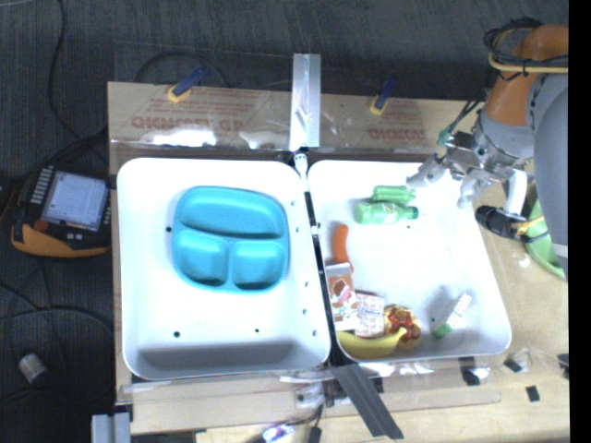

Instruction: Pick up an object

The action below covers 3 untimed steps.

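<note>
The pincer [441, 166] hovers near the green bottle [386, 212]; whether it is spread, I cannot tell. The round bottle may roll away if nudged off-centre.

The right bin [480, 247] has open floor across its middle and along its right side. Obstacles sit round that space: a green bottle [386, 212] and a smaller green piece [390, 194] near the far wall, a carrot [340, 242] against the left wall, packets [355, 305] and a banana [371, 343] crowding the near left corner, and a small tube [452, 312] near the front right. The arm [517, 109] hangs over the far right corner. In the left bin [148, 340], a blue tray [231, 238] takes the centre, leaving a bare strip along the near wall.
</note>
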Tool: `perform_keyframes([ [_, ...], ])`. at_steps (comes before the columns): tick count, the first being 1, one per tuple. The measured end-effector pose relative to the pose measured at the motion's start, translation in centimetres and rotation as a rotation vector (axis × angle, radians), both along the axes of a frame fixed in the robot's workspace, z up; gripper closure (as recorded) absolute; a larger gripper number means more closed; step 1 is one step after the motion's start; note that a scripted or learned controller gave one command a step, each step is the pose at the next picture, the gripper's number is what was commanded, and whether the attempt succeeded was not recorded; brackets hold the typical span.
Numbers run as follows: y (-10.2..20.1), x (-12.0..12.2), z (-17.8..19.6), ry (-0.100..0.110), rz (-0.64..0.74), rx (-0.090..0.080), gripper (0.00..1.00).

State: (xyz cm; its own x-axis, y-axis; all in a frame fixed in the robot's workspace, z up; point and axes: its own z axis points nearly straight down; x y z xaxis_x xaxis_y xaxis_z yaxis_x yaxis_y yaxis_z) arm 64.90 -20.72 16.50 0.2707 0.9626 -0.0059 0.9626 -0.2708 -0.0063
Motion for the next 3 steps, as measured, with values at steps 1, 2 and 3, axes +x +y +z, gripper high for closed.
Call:
perform_keyframes([
  [1,1.4,0.9,-5.8,-0.015,-0.081,-0.003,0.0],
  [2,2.0,-2.3,-7.8,-0.012,-0.339,0.002,0.0],
  [3,1.5,-5.8,-7.6,-0.022,-0.201,0.008,0.0],
])
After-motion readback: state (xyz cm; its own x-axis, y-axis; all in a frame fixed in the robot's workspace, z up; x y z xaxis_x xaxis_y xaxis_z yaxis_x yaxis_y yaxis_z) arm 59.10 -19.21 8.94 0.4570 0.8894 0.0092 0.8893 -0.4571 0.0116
